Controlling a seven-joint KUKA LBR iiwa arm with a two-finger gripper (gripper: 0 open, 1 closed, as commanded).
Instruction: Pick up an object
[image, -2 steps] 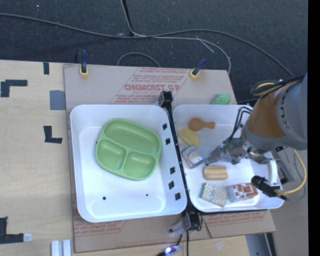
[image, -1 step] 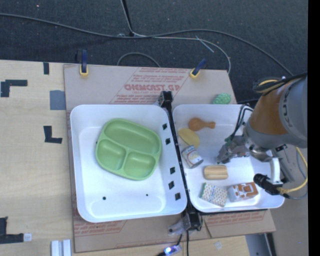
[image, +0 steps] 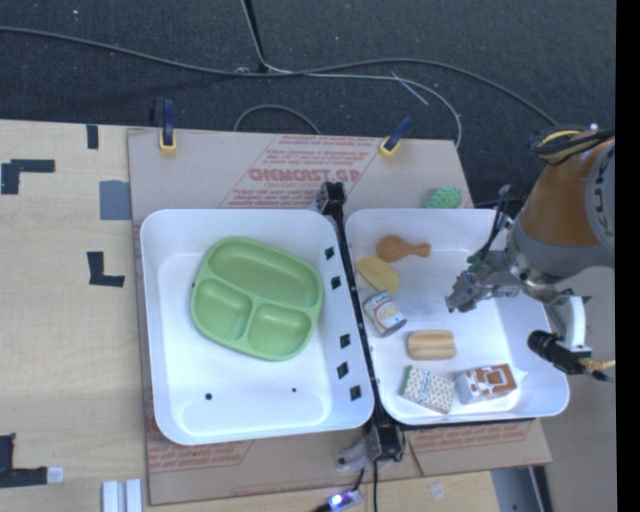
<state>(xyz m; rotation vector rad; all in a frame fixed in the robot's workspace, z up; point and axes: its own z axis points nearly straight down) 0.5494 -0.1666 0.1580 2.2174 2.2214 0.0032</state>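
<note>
The right bin (image: 455, 225) holds an orange drumstick-shaped toy (image: 402, 248), a yellow wedge (image: 378, 273), a small white carton (image: 384, 313), a tan bread-like piece (image: 431, 345), a green patterned packet (image: 428, 388) and an orange-and-white packet (image: 488, 383). My gripper (image: 466, 296) hangs low over the right bin's middle, right of the carton and above the bread piece. Nothing shows between its fingers, and their state is unclear.
A green divided plate (image: 258, 297) lies in the left bin (image: 165, 330). A green object (image: 445, 198) sits on the cardboard behind the right bin. A black divider clip row (image: 343, 300) runs between the bins. The grey and orange arm (image: 565, 215) covers the right bin's right side.
</note>
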